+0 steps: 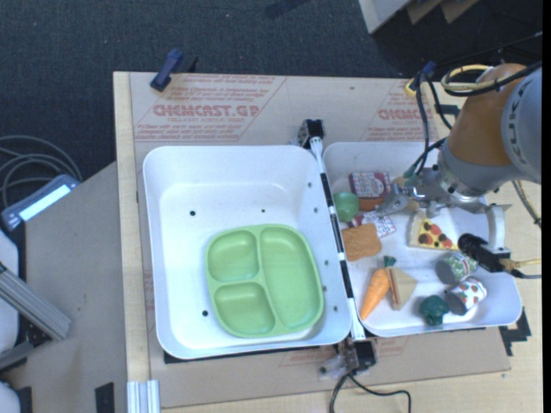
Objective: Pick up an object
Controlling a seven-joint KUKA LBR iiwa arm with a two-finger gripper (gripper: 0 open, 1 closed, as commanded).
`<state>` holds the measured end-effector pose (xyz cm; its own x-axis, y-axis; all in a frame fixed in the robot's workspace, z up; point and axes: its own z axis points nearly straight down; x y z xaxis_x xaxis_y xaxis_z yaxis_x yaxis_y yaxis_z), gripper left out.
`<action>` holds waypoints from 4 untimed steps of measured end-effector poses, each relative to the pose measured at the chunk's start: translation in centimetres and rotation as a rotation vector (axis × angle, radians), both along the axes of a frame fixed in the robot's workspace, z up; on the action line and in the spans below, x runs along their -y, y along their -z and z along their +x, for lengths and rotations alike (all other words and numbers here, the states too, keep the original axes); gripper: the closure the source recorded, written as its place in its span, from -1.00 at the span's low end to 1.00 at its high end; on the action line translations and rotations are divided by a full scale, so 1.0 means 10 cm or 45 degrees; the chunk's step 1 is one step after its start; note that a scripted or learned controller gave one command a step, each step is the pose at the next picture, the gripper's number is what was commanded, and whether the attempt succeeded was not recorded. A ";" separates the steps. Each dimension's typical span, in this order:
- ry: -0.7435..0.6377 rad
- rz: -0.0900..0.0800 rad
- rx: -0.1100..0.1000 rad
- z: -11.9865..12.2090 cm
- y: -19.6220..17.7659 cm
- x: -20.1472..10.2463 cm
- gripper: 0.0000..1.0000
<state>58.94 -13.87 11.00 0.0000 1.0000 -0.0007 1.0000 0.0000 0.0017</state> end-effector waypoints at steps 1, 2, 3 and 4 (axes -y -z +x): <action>0.000 0.000 0.002 0.67 0.21 -0.23 -1.00; 0.001 -0.001 -0.002 -0.39 0.25 0.09 -1.00; -0.002 0.002 -0.001 0.55 0.25 -0.42 -1.00; 0.000 0.001 -0.004 0.25 0.25 -0.36 -1.00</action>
<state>61.41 -10.26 8.46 0.0002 1.0000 0.0003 1.0000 -0.0002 -0.0015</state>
